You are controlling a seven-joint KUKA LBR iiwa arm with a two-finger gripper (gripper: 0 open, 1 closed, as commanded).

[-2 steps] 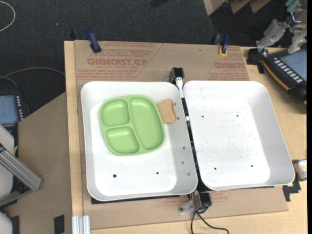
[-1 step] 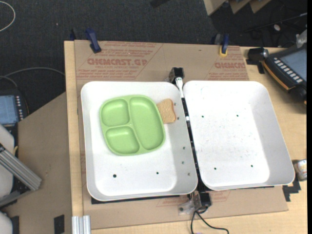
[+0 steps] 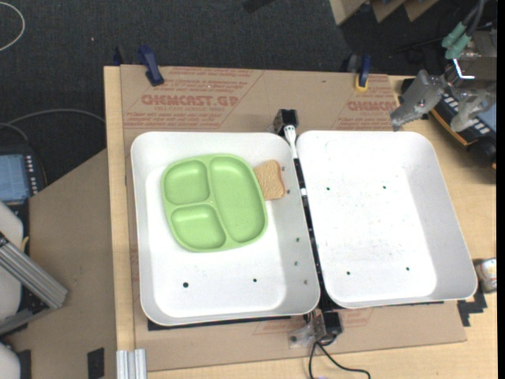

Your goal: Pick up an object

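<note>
Two shallow white plastic bins sit side by side on a brown cardboard-covered bench [image 3: 197, 93]. The left bin [image 3: 158, 290] holds a light green plastic divided plate [image 3: 213, 204] with three compartments, lying flat in the bin's upper half. A small tan, biscuit-like rectangular piece [image 3: 271, 180] lies just beside the plate's right edge, touching or nearly touching it, close to the wall shared with the right bin [image 3: 379, 219]. The right bin's floor shows dark specks and small holes.

The grey metal gripper [image 3: 412, 105] is seen at the upper right, above the bench beyond the right bin's far corner, well apart from the plate and the tan piece. Its jaw state cannot be told at this size. Blue and yellow clamps pin the cardboard's far edge.
</note>
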